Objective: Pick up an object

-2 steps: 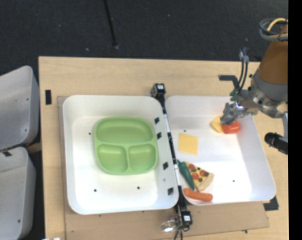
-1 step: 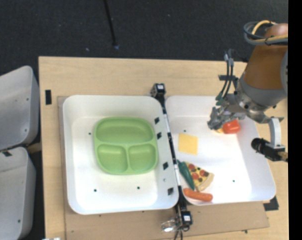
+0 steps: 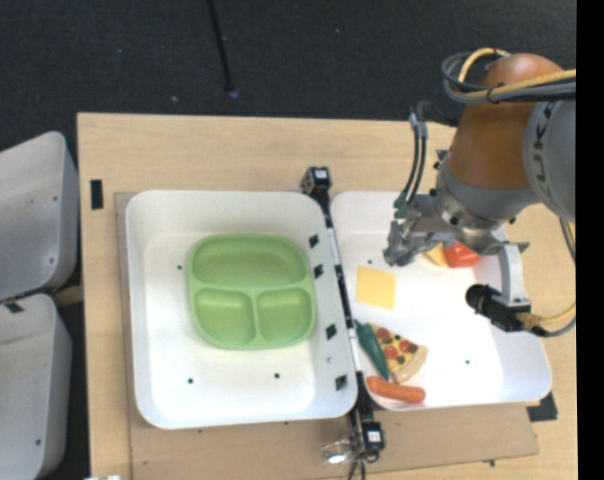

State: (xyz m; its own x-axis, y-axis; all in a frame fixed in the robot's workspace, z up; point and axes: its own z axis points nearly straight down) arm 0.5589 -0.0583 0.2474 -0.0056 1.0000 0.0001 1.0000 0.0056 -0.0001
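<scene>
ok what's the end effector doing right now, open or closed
End effector: low in the right white bin, above the yellow cheese square; open or closed cannot be told.

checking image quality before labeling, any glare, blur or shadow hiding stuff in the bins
Camera view: lighting even and soft, white right bin bright but not blown out; gripper slightly blurred, shading the red item beneath; yellow square and green tray crisp.

Right bin: yellow cheese square (image 3: pixel 376 288) lying flat near the divider. Pizza slice (image 3: pixel 400 356) and green piece (image 3: pixel 369 348) found below it, touching. Orange sausage (image 3: pixel 396 392) at bin's front edge. Red-yellow item (image 3: pixel 456 256) partly hidden under the arm.
</scene>
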